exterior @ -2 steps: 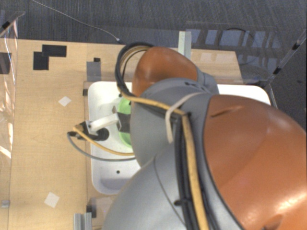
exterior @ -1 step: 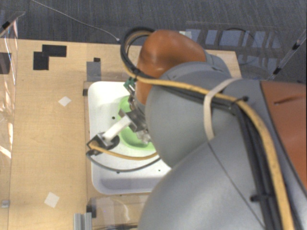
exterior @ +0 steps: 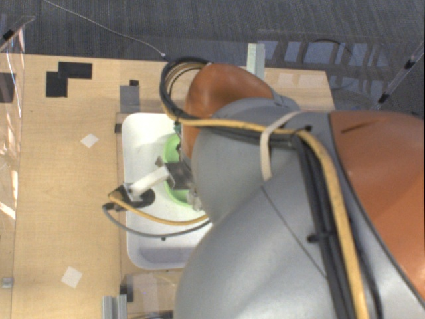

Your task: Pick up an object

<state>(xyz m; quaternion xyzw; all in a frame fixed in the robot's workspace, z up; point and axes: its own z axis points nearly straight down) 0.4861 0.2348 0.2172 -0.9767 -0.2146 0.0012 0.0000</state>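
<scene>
- The grey arm is by far the largest thing we see. It comes in from the right and covers the middle and the right of the view, with its orange band humped up near the top centre.
- The pale wooden tabletop spreads across the left, and dark carpeted floor runs along the top behind it.
- A shallow white bin sits on the tabletop left of centre. We see its left wall, its near corner and part of its floor; the arm hides its right part.
- The tool hangs over the bin at the arm's left edge, low above the bin floor. Only a bit of grey metal shows, so we cannot tell whether it is released, clenched or grasping anything.
- A green object lies in the bin, right under and beside the tool. We see it as two light green patches at the arm's edge, and its shape is hidden.
- A black stepped mark sits on the tabletop at upper left.
- Two small white squares lie flat on the wood, well apart, left of the bin.
</scene>
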